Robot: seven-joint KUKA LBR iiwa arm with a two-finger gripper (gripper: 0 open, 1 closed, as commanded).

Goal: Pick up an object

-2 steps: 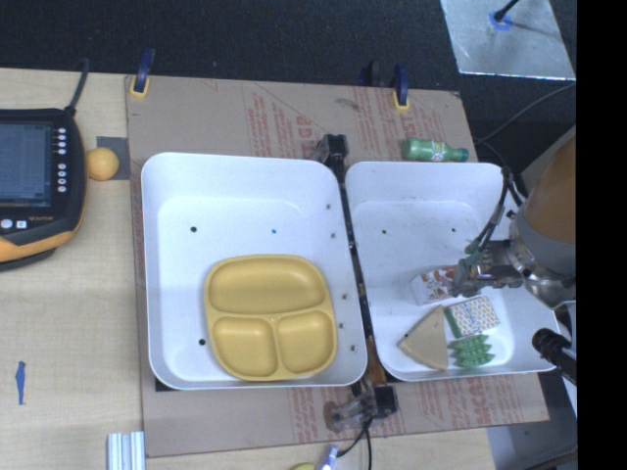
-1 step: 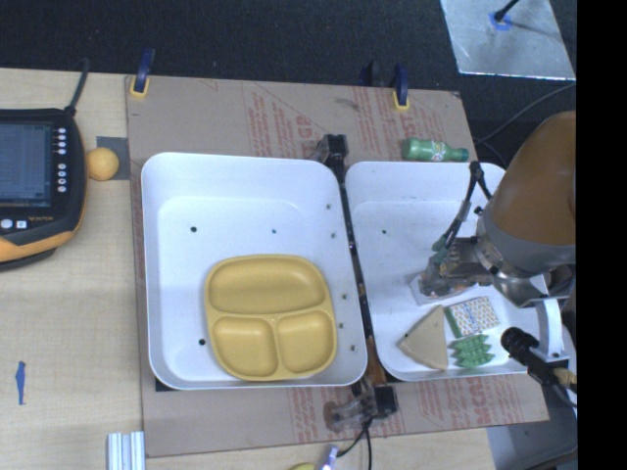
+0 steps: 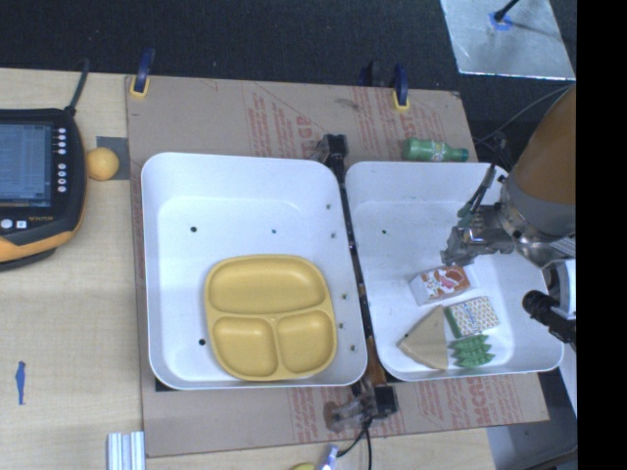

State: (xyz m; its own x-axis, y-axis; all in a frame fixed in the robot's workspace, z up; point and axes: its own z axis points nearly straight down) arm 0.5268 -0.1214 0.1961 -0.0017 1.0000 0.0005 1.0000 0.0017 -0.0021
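Camera view: claw (image 3: 460,250) hovers just above red packet (image 3: 443,283), beside tan wedge (image 3: 427,342).

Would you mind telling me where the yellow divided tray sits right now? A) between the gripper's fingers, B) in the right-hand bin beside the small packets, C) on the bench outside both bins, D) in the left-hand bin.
D: the yellow divided tray lies flat in the left-hand bin, while the small packets lie in the right-hand bin.
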